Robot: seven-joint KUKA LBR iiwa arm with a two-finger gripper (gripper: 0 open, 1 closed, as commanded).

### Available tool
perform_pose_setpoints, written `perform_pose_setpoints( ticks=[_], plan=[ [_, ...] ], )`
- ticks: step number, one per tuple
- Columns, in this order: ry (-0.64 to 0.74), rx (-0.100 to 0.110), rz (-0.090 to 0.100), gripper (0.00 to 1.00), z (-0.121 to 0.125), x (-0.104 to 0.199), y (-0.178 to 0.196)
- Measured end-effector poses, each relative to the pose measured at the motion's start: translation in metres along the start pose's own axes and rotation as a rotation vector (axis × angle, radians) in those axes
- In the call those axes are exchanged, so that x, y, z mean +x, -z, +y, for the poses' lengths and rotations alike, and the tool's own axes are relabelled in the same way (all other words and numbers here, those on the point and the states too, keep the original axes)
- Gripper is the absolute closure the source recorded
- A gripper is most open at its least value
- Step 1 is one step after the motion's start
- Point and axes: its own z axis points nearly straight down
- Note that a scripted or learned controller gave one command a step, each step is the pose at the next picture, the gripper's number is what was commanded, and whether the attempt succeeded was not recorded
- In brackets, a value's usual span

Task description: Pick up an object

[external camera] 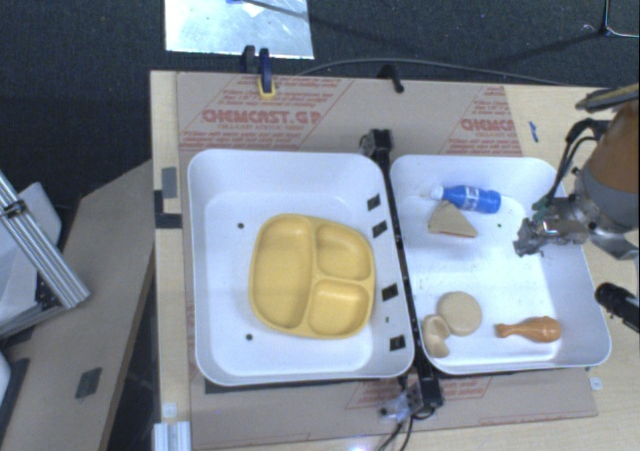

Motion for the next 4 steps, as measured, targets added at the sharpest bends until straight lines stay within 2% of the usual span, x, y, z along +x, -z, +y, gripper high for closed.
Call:
perform_pose_setpoints(
  ticks=[1, 2, 4],
  plan=[
    [0.000, 0.000, 0.000, 1.00, 0.002, 0.000, 0.044],
    [0.006, 0.003, 0.003, 1.00, 0.003, 0.055, 0.052],
    [0.007, 0.004, 0.004, 1.00, 0.019, 0.182, 0.045]
  ],
)
